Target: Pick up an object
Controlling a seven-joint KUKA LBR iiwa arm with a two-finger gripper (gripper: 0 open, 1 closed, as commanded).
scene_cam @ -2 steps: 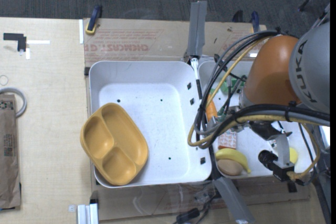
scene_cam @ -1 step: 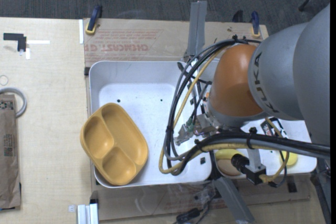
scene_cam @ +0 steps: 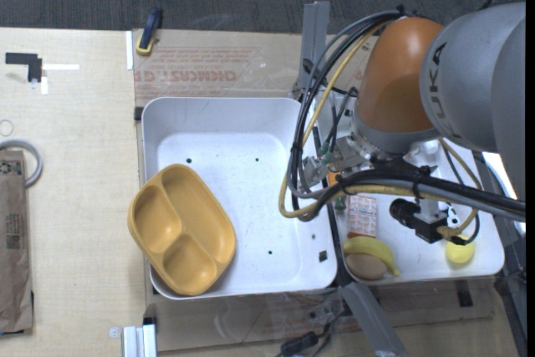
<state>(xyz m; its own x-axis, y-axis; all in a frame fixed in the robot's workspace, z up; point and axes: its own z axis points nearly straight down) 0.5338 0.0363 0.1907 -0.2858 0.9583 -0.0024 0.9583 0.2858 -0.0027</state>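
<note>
Camera view, nearest edge first: a brown rounded thing (scene_cam: 366, 267) lies against the near wall of the right bin (scene_cam: 435, 274), with a banana (scene_cam: 370, 247) touching it just behind. A yellow round fruit (scene_cam: 459, 252) sits further right in the same bin, well apart from the banana. In the left bin (scene_cam: 217, 103), a yellow divided plate (scene_cam: 181, 228) rests in the near-left corner, tilted, with its edge riding over the bin's rim. A small dark bit (scene_cam: 323, 256) lies near that bin's near-right corner, and the white floor around it is bare but for a few black specks.

Behind the banana, a white packet with red print (scene_cam: 362, 216) lies in the right bin, partly under cables. Above it the gripper (scene_cam: 328, 167) hangs over the wall where the two bins meet, below the grey arm and its orange band (scene_cam: 399, 79). Cables and the wrist hide its tip, so I cannot tell whether it is wide, narrow or holding anything.

On the pale bench (scene_cam: 75, 180) to the left, a brown paper bag (scene_cam: 12, 247) lies at the edge of the picture, with a grey ring (scene_cam: 29, 163) behind it. Further back, a cardboard sheet with red lettering (scene_cam: 209, 67) lies behind the left bin. A blue and yellow tool (scene_cam: 150, 31) rests at its far-left corner, and a black L-shaped piece (scene_cam: 23, 61) sits off to the left.
</note>
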